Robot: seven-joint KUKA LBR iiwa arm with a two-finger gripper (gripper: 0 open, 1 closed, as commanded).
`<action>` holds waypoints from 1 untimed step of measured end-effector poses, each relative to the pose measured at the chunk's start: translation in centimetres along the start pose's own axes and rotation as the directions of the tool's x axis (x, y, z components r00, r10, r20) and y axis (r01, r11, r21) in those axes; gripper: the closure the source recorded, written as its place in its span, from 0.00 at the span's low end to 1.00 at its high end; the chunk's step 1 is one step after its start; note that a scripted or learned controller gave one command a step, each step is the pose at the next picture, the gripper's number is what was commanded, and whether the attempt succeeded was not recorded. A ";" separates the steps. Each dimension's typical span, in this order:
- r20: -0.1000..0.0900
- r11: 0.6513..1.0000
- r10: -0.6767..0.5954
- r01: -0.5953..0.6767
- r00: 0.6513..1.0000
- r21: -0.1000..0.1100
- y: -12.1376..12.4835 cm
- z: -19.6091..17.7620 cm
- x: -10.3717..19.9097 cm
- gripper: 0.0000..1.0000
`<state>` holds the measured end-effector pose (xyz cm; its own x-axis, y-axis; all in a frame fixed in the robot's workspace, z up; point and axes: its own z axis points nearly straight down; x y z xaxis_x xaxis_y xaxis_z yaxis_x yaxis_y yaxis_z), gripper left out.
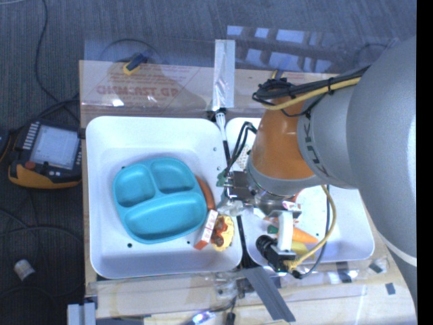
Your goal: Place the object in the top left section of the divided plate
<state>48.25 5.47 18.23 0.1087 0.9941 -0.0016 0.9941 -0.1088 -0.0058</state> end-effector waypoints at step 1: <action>0.003 0.935 0.354 -0.354 0.935 -0.002 5.5 0.0 -2.9 1.00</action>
<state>53.45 2.02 18.23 0.4538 0.8911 -0.0061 0.8911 -0.4538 -0.0032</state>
